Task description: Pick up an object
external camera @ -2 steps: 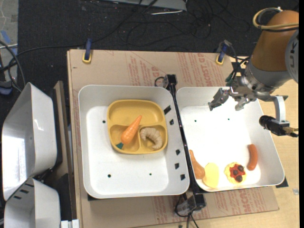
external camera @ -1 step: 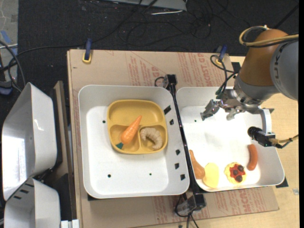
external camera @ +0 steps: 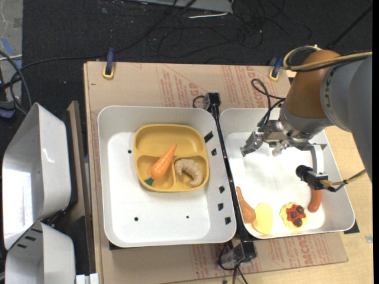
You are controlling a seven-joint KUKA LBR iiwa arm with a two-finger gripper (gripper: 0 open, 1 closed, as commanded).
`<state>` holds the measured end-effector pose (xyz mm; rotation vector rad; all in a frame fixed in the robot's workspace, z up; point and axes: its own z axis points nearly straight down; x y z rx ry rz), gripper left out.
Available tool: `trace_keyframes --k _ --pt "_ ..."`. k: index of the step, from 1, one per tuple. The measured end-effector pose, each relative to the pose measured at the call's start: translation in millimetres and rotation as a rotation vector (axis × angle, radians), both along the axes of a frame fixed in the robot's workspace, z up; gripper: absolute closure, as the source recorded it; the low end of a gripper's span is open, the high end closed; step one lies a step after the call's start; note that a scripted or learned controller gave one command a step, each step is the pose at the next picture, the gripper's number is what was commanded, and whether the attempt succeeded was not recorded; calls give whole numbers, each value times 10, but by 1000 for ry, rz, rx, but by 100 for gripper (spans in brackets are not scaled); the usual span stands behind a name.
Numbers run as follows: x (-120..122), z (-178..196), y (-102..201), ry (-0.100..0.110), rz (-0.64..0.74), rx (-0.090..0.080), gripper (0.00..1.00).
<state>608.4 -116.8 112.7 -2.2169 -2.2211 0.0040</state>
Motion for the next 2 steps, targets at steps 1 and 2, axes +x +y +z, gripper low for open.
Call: trace_keyframes --k 1,2 --pt "14 136 -5 -6 -2 -1 100" --pt "16 772 29 -11 1 -2 100"
